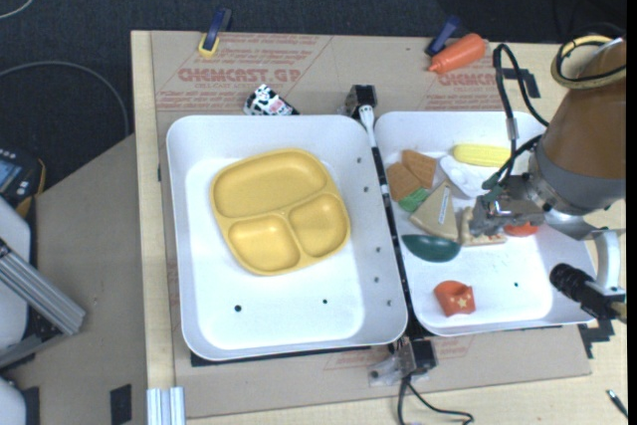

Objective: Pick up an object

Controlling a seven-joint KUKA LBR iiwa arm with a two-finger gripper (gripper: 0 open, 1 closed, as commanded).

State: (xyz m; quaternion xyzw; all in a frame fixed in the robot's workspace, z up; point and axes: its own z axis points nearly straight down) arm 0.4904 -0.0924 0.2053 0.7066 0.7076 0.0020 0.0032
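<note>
My gripper (pixel 487 222) is low inside the right bin (pixel 528 309), over a small pile at its middle. Just left of it lie a dark green spoon-like piece (pixel 430 247), a tan wedge (pixel 431 207) and a brown bread-like piece (pixel 408 178). A yellow corn-like object (pixel 480 154) rests at the back of this bin. Peeking out from under the gripper's right side is something small and red-orange (pixel 520 230). A red tomato-like object (pixel 455 298) lies alone toward the front. I see nothing clearly between the fingers.
The left bin (pixel 199 294) holds a yellow three-section plate (pixel 280 210). On the bench behind the bins lie an orange carrot-like toy (pixel 457 54), a black-and-white toy (pixel 267 102) and a yellow-blue clip (pixel 212 35). Black cables (pixel 510 105) trail over the right bin's back.
</note>
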